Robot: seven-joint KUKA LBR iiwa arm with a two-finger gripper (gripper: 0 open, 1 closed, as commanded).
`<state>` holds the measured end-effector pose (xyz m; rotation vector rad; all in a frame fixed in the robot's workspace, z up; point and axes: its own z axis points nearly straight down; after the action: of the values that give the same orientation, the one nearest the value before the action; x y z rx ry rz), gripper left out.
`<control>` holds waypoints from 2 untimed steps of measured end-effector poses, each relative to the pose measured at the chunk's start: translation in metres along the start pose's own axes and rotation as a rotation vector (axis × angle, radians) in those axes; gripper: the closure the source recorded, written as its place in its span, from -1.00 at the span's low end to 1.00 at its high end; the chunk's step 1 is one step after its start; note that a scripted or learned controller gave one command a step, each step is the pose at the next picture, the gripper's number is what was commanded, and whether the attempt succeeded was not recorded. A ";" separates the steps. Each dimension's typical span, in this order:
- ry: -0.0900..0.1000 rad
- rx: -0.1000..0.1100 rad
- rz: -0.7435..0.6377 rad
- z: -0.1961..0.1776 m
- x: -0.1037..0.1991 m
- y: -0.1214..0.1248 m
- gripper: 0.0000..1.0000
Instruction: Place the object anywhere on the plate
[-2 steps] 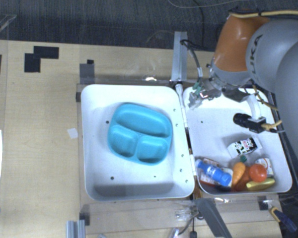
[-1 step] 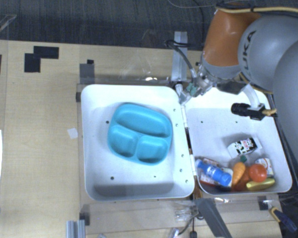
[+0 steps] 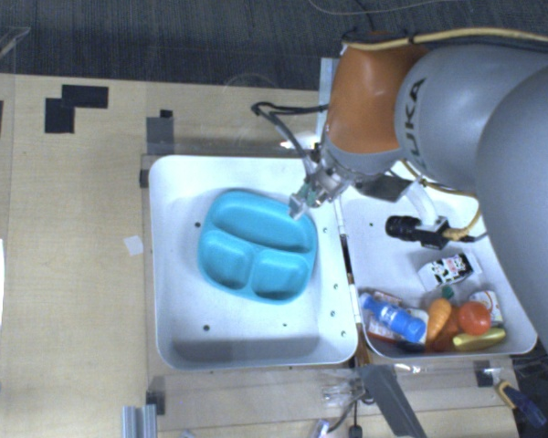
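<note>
Jaws (image 3: 303,201): state cannot be told; they sit over the far right rim of the blue plate (image 3: 256,245). Recommend confirming an object is carried, then releasing centrally

One fixed overhead camera looks down aslant on both bins (image 3: 164,272).

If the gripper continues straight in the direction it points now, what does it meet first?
Probably the blue plate. The gripper points down and left, with its tip at the plate's upper right rim in the left bin. Its height above the rim is unclear from this slanted view.
</note>
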<state>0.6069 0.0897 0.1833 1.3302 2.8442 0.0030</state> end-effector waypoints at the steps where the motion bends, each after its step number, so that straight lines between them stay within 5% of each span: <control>1: 0.001 0.000 -0.190 0.053 0.067 0.001 1.00; 2: -0.002 -0.003 -0.162 -0.044 0.036 0.088 1.00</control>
<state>0.6518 0.1738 0.2274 1.0937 2.9391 0.0061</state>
